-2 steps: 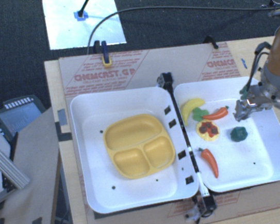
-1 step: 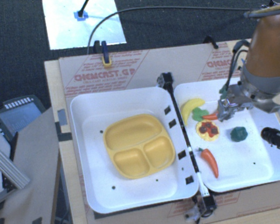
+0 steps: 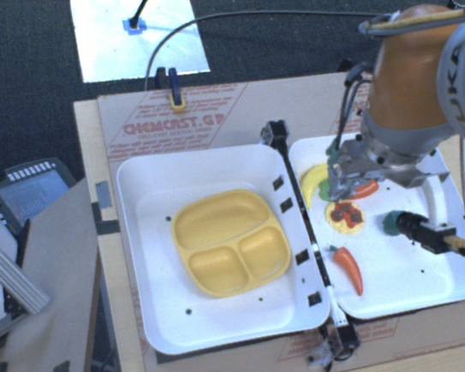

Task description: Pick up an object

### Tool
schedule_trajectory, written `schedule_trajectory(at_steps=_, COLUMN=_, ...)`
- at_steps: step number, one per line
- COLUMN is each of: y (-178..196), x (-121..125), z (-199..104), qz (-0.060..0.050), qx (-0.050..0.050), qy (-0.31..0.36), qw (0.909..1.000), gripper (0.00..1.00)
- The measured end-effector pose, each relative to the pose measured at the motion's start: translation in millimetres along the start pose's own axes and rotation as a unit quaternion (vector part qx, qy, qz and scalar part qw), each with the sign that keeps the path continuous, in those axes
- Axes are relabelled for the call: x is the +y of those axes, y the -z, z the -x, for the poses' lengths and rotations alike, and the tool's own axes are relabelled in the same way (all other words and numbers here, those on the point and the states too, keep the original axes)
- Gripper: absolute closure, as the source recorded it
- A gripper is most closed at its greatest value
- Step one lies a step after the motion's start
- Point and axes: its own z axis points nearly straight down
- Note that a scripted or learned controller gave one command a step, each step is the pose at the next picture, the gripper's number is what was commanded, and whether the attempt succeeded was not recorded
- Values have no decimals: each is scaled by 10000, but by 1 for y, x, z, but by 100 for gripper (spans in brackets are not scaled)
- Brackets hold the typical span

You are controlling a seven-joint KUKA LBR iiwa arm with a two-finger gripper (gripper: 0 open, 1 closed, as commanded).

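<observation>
The gripper (image 3: 346, 183) hangs low over the right bin (image 3: 420, 283), just above a little round yellow toy with red spots (image 3: 346, 217); I cannot tell how it is set; a banana (image 3: 312, 182) lies beside it near the bin's left wall; a red pepper (image 3: 349, 269) lies lower down, apart from both; a yellow tray (image 3: 228, 242) with three parts sits in the left bin (image 3: 149, 236).
</observation>
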Motion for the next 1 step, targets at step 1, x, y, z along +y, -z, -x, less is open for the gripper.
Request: schedule_trajectory(at_steps=1, y=0, x=7, z=-53, qz=0, qx=4, qy=1, qw=10000, gripper=100)
